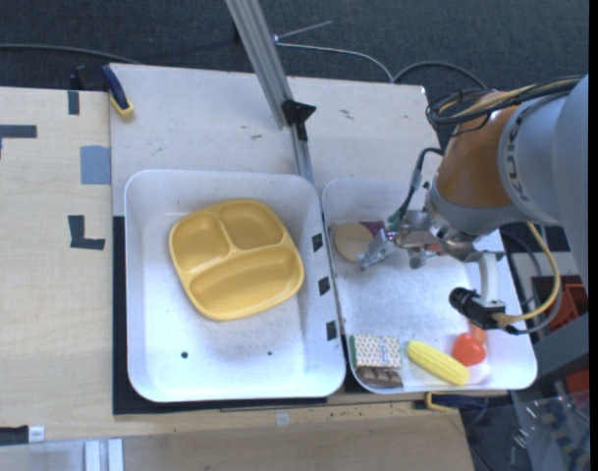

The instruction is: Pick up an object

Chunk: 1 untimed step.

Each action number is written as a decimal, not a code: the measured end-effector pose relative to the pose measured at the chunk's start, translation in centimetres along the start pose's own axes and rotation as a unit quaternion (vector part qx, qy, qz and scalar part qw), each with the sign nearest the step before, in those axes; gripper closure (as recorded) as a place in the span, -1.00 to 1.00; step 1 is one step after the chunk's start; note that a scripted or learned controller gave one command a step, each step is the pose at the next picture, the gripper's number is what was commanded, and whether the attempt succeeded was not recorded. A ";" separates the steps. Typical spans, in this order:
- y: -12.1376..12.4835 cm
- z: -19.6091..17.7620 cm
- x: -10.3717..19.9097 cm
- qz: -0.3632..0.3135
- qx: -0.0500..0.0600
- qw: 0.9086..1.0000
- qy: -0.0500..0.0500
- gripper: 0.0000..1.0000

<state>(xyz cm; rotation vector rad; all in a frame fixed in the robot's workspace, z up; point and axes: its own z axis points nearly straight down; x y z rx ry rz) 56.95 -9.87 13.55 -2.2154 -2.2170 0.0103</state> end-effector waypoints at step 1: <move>-4.9 4.8 -4.6 0.003 -0.004 1.000 0.000 -1.00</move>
